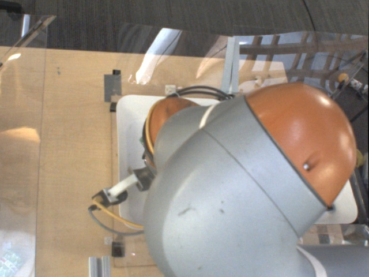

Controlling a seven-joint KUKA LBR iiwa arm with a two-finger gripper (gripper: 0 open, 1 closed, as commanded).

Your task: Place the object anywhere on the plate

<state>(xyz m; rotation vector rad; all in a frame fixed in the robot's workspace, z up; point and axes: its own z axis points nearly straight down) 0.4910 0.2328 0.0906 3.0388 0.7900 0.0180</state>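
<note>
your view is taken up mostly by the arm (242, 201), its grey housing and orange band close under the camera and covering most of the white bin (128, 154). use that bin as the landmark. only its left strip and a piece of its far rim are bare; the rest of its floor lies under the arm.

at the bin's far-left part, an orange-brown curved rim (167, 111) peeks out from behind the arm; it may be the plate, but too little shows to say so. a black cable (199, 90) loops just beyond it along the bin's far rim.

at the bin's near-left edge, a white cylindrical fitting with a dark tip (118, 190) points out over the rim toward the wooden bench (57, 154), with a yellow and grey cable (112, 218) trailing from it. whether it is part of the gripper you cannot tell.

gripper state: cannot tell. task object: hidden, so its place relative to the bin is unknown.

risks: with the release point blocked from view, you cannot confirm a grasp, so a release could drop nothing, or drop the object onto the bin floor beside the plate. the trailing cable could snag the bin's rim as the arm turns.
</note>
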